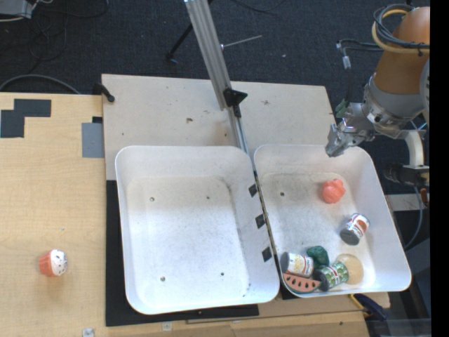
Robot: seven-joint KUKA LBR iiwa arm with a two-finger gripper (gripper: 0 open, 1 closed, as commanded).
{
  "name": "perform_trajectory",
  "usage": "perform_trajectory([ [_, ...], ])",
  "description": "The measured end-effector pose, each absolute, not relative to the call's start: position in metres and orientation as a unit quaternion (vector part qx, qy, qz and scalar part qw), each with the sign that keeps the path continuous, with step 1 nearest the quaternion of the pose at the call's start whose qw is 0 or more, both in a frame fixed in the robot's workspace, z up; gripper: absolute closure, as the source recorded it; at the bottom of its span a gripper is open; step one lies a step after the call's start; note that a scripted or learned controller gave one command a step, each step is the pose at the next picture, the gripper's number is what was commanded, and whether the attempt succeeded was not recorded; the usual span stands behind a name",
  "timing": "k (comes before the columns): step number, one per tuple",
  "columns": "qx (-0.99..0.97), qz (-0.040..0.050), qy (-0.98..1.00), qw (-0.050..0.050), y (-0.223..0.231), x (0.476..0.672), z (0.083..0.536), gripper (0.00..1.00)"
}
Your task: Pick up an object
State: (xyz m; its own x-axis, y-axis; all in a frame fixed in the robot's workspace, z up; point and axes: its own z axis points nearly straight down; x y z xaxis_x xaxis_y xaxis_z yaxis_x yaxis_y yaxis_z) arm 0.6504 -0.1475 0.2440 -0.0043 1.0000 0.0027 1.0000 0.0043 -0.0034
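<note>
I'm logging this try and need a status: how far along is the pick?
Nothing looks picked yet. The claw sits over the far rim of the right bin, with nothing visible between its tips. In hand: only the approach. The orange ball lies nearest it; the small can and the cluster of toys at the near end lie on the bin floor. Left: descend, grasp, lift.
</note>
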Motion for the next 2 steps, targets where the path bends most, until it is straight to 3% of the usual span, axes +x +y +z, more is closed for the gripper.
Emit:
perform_trajectory([
  [2, -0.706, 0.0003, -0.709, 0.003, -0.033, 0.635, 0.242, 1.0],
])
